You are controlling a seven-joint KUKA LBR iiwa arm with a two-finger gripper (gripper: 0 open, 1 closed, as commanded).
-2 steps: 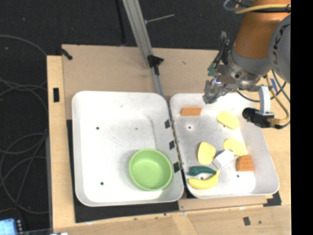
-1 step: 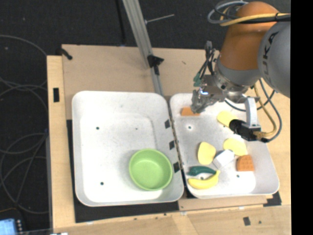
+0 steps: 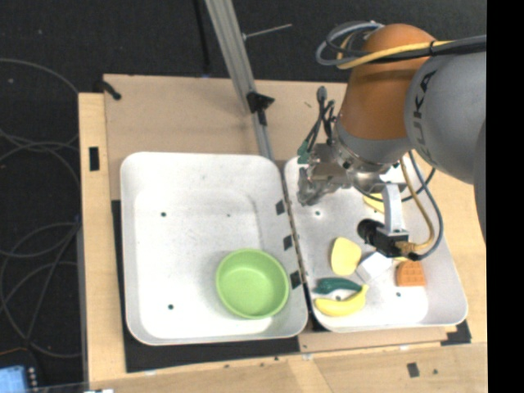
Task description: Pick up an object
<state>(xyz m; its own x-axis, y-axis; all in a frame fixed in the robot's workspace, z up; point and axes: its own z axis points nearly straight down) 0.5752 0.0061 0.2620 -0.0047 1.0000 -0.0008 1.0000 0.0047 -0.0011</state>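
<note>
My gripper [image 3: 310, 188] hangs over the far left corner of the right bin [image 3: 438, 301], close to the wall between the two bins. Nothing shows under it but bare white floor. The bin's objects lie nearer the front: a yellow wedge-shaped piece [image 3: 345, 255], a banana [image 3: 341, 305] with a teal object [image 3: 334, 286] resting against it, a small white piece [image 3: 375, 266] and an orange block [image 3: 410, 274]. All of these sit well apart from the gripper, toward the near right.
A green bowl [image 3: 252, 282] stands in the left bin [image 3: 147, 219] near its front right corner. A slanted metal pole [image 3: 237, 64] rises behind the bins. The arm's orange band and grey body cover the right bin's far side.
</note>
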